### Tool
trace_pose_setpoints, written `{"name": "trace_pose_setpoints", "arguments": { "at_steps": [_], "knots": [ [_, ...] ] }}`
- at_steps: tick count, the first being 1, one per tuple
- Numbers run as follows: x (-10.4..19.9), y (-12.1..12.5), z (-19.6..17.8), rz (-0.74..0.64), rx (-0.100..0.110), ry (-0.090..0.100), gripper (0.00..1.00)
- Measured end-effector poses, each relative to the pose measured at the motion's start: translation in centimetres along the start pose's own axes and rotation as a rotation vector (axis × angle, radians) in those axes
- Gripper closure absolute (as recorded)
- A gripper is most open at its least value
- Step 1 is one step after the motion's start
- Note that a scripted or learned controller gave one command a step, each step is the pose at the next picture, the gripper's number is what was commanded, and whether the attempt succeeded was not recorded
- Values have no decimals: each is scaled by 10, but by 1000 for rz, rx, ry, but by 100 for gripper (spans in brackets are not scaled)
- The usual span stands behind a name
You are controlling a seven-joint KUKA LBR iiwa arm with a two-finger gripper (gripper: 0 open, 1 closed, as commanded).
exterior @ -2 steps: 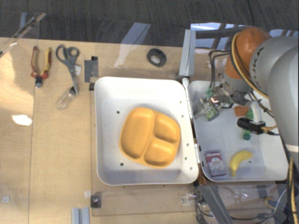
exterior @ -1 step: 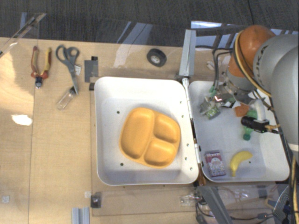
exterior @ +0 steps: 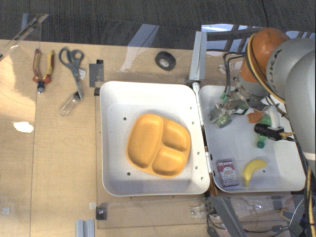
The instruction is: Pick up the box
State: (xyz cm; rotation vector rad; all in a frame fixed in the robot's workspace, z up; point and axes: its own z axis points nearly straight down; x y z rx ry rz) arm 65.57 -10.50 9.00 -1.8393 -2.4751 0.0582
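Two shallow white bins stand side by side on the wooden bench. The left bin (exterior: 111, 132) holds a yellow tray (exterior: 159, 144) with three compartments, which lies near the middle of it. The right bin (exterior: 286, 181) holds several small things. The box (exterior: 227, 173), small with a red and white face, lies flat in the lower left corner of this bin, close to the left wall. Just to the right of it lies a yellow banana (exterior: 253, 171); the two do not touch. A small green thing (exterior: 261, 142) lies higher, toward the right side, and an orange piece (exterior: 255, 116) lies above that.

The grey arm (exterior: 294, 73) comes in from the upper right of the frame. Its gripper (exterior: 220, 113) is low over the upper left part of the right bin, well apart from the box. Whether it is released or clenched, I cannot tell; nothing is clearly seen in it.

On the bench at the upper left of the frame lie pliers (exterior: 42, 69) with red handles and scissors (exterior: 74, 65), and a roll of black tape (exterior: 165, 60) lies above the left bin.
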Motion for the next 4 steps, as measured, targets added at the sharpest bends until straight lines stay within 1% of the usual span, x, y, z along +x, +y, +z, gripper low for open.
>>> {"name": "trace_pose_setpoints", "arguments": {
  "at_steps": [1,2,3,4],
  "knots": [
    [1,0,0,0,-1,1,0],
    [1,-1,-9,-2,4,0,100],
    [7,4,1,163,-10,1,100],
    [37,-81,4,171,-82,-22,100]
  ]
}}
